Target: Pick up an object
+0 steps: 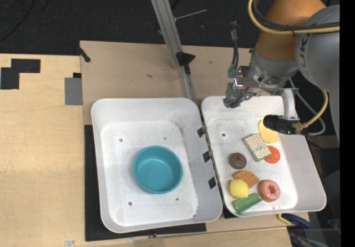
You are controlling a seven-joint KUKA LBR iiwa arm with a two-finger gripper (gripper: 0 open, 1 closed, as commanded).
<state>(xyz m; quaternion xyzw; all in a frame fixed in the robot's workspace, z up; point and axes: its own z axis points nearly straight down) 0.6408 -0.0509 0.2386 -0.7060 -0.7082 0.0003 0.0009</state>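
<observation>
Right bin (310, 196): toy foods are kept clustered at its near right — chocolate doughnut (238, 160), pink doughnut (269, 190), lemon (239, 188), checkered block (257, 146) — while the gripper (235, 97) is held above the far-left corner, apart from them, nothing seen gripped, its opening not discernible; a teal bowl (158, 169) is kept in the left bin (111, 124).

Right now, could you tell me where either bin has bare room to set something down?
Left bin: bare floor all around the teal bowl. Right bin: free strip from the gripper down to the chocolate donut. Crowded from the checkered block down to the pink donut.
</observation>
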